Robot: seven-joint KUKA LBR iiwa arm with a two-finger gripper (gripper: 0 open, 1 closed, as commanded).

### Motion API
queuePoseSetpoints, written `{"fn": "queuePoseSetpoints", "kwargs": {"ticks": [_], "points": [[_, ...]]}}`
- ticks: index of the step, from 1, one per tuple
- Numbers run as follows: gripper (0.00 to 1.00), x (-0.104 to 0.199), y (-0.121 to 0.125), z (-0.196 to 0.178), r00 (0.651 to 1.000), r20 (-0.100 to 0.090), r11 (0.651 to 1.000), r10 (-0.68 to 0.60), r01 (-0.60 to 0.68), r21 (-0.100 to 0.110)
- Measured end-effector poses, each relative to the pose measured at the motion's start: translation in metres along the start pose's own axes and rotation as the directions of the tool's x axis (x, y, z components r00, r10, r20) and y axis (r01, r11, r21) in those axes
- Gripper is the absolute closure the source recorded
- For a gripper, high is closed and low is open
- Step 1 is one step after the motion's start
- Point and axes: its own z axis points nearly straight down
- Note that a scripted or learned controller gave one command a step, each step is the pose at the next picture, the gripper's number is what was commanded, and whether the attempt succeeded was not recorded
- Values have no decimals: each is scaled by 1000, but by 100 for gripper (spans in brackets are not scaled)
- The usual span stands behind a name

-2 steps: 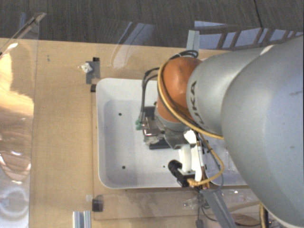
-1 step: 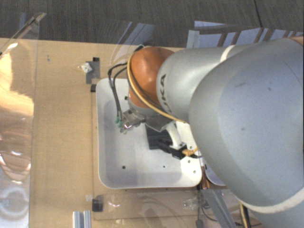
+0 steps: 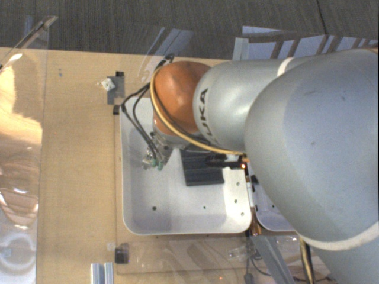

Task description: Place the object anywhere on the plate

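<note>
- Dark ribbed carpet runs along the top, and below it is a pale wood-grain tabletop (image 3: 71,158) with a glossy sheen on its left side.
- The arm (image 3: 308,141) is smooth grey metal, fat and rounded. It comes in from the right and ends in a shiny orange band (image 3: 177,93).
- The left bin (image 3: 177,218) is shallow white plastic with rounded corners. The arm covers most of the right bin (image 3: 272,220).
- A dark ribbed slab (image 3: 202,169) sits under the wrist. I can't tell if it's loose or part of the robot.
- The gripper (image 3: 155,157) hangs low over the left bin's upper-left area. Whether it's spread or closed, I honestly can't tell.
- A small greenish bit (image 3: 159,165) sits right at the gripper's tip, on its near side. My guess is that it's the object, but it's too small to make out its shape or long axis.
</note>
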Motion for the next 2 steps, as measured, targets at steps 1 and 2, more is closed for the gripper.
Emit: {"fn": "queuePoseSetpoints", "kwargs": {"ticks": [1, 2], "points": [[100, -45, 47, 2, 980, 0, 980, -199, 199, -1], [100, 8, 12, -71, 999, -5, 999, 48, -48, 5]]}}
